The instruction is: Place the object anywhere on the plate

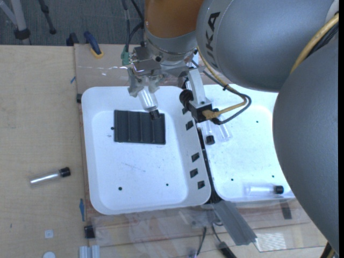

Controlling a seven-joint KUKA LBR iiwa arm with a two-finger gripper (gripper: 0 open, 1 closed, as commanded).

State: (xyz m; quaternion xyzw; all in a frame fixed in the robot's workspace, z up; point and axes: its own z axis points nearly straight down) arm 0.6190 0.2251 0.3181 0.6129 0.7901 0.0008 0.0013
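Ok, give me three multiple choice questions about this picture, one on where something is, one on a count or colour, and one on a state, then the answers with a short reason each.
1. Where does the black ribbed plate lie?
A. In the left bin
B. In the right bin
C. On the wooden bench outside the bins

2. How many clear tubes with black caps can be seen in all?
A. One
B. Two
C. Three

3. What is the tube at the gripper doing?
A. Lying flat on the bench
B. Held between the fingers, its cap end at the plate's top edge
C. Lying flat in the right bin

Answers:
1 A, the plate sits on the left bin floor.
2 C, one at the gripper, one on the bench, one in the right bin.
3 B, it slants down from the fingers, cap by the plate's rim.
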